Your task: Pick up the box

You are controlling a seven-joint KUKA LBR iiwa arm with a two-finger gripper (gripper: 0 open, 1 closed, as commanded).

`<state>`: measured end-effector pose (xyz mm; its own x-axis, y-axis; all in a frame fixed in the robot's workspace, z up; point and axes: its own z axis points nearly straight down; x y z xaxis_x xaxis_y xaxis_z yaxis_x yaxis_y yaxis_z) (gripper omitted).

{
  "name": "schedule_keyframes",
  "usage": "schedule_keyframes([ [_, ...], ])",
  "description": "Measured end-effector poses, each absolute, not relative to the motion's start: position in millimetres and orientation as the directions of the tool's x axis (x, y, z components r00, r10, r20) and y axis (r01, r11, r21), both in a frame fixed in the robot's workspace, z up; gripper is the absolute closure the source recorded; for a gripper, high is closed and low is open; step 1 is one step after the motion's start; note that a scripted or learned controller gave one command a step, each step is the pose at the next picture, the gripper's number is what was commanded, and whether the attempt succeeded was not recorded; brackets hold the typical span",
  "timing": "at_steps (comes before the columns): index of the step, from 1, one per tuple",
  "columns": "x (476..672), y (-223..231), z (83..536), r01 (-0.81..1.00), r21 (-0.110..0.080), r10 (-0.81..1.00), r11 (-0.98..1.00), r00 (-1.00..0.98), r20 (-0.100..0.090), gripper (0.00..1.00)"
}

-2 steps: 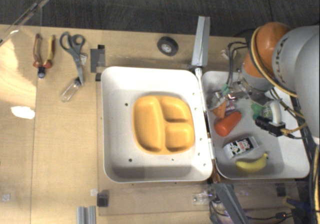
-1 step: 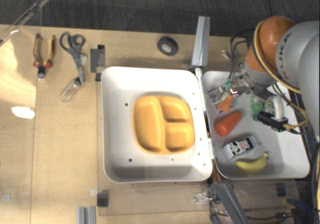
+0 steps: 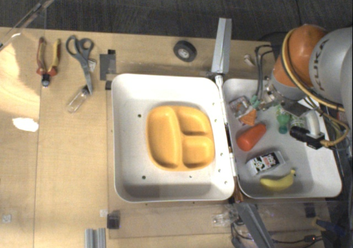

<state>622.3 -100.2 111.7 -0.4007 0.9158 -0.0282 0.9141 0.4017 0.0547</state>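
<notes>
The box (image 3: 265,162) is small and white with black and red print. It lies flat in the front part of the right bin (image 3: 325,183), just behind a yellow banana (image 3: 277,180). My gripper (image 3: 261,100) is down over the back left of that bin, well behind the box and apart from it, close to a crumpled packet (image 3: 240,106). The grey arm with its orange band (image 3: 298,53) comes in from the upper right and hides the bin's back right corner.
A red-orange vegetable (image 3: 251,136) lies between the gripper and the box. A green item (image 3: 283,122) sits beside the wrist cables. The left bin (image 3: 129,131) holds a yellow divided plate (image 3: 180,136). Scissors (image 3: 83,59) and pliers (image 3: 46,60) lie on the bench at the far left.
</notes>
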Motion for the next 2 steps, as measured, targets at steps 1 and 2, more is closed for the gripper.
schedule_keyframes([
  [1,669.7,-40.6,186.3,1.0,0.005,1.0,-0.018,0.018,-0.001,1.0],
  [2,608.0,-89.2,143.5,0.996,0.004,0.996,0.085,-0.085,-0.001,1.0],
])
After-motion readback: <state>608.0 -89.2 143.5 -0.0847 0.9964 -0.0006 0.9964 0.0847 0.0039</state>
